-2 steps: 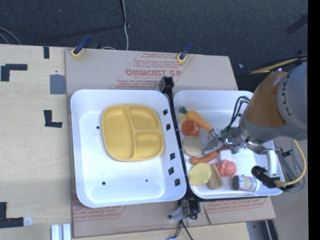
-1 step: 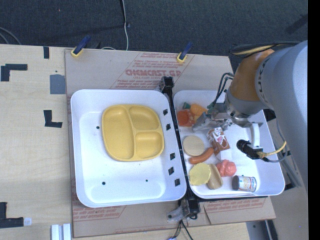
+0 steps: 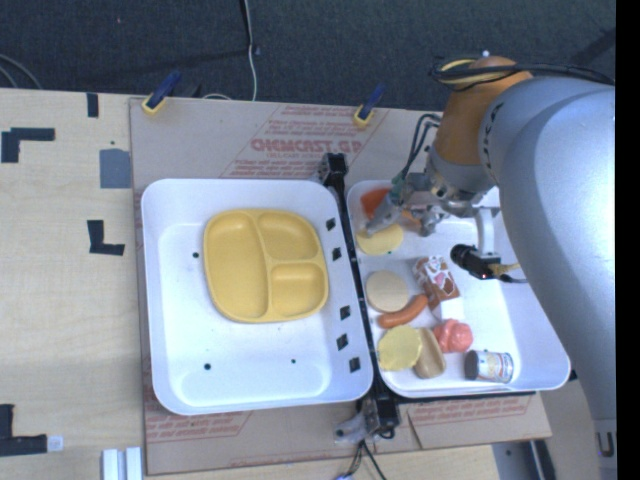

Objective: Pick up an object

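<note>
Target, as I judge it, is the pale yellow rounded piece in the upper left of the right bin, because it lies nearest the gripper. It sits just below and left of the gripper in the frame, so close that the 2 overlap in this slanted view; whether they touch cannot be told. The piece looks smooth, squat and nearly round, with no clear long axis, so I judge that the approach angle matters little. Whether the gripper is open or closed cannot be told, since the wrist hardware masks its tip, and nothing is visibly held.

Just above the yellow piece, by the bin's upper left corner, lies an orange-red piece, also near the gripper and to its left. It is the likely rival target.

Further down the frame is a tan disc. A sausage lies against its lower edge, long axis running from lower left to upper right. A red-and-white packet lies just right of the disc.

Along the bin's lower edge are 4 more things: a second yellow round, a brown piece, a pink piece and a small can on its side.

The left bin holds a yellow divided plate with 3 compartments, well apart from the gripper.
</note>
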Motion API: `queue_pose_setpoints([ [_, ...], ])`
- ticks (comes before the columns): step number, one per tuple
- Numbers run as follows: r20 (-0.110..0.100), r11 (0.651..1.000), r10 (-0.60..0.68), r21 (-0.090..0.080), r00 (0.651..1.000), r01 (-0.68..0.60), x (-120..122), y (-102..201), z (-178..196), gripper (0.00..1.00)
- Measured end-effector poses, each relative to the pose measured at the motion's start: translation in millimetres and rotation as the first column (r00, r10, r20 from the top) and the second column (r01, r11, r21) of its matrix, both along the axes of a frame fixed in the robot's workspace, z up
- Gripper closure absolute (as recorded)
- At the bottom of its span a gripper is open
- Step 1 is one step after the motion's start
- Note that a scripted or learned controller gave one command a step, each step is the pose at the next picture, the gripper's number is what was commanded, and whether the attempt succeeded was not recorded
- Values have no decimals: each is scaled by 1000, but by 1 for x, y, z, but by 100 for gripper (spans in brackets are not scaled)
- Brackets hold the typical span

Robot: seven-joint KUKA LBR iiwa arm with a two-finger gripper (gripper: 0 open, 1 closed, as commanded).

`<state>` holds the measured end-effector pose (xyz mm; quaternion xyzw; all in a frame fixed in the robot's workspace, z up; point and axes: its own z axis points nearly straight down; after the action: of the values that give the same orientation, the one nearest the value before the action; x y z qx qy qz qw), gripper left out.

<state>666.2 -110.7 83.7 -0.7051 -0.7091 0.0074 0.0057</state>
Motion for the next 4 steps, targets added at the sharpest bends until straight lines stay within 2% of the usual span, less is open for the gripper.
queue_pose_setpoints([
  [1, 3, 1000, -7, -4, 1000, 7, -1, 11, 0, 0],
  [3, 3, 1000, -7, -3, 1000, 7, -1, 12, -1, 0],
  [4, 12, 1000, -6, -1, 1000, 6, 1, 12, 14, 100],
])
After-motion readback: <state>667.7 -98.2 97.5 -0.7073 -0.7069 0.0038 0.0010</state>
